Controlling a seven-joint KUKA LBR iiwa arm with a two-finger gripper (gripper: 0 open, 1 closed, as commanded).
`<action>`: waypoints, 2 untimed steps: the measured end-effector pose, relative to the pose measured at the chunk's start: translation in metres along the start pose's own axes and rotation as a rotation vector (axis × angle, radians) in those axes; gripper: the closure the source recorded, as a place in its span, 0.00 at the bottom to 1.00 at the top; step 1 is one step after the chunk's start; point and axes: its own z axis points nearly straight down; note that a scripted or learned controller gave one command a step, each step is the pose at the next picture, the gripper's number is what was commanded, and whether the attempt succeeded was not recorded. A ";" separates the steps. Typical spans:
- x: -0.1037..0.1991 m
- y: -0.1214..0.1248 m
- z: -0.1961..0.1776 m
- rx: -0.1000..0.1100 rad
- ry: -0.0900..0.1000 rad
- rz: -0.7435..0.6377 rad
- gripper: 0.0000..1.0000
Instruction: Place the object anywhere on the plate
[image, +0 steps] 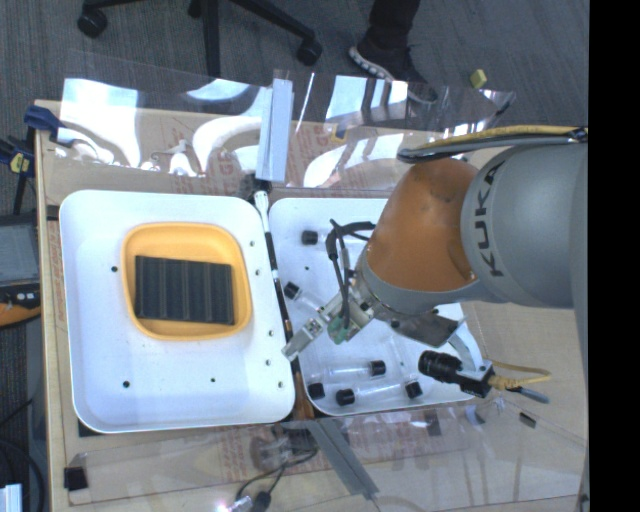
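Seemingly low over the right bin (320, 225), the claw (315, 332); whether spread or pinching, I cannot tell.

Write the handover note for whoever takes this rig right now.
Gripper: low at the left edge of the right bin, by the divider; whether it holds anything cannot be told.
Plate: yellow, in the left bin, with a dark ribbed insert in its middle.
Object: cannot be made out from this view.
Done: nothing set on the plate's rim.
Left: confirm a grasp, carry across the divider, release on the plate.
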 end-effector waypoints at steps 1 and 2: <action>-0.001 0.000 -0.009 0.001 0.000 -0.001 1.00; -0.001 0.000 -0.009 0.001 0.000 -0.001 0.00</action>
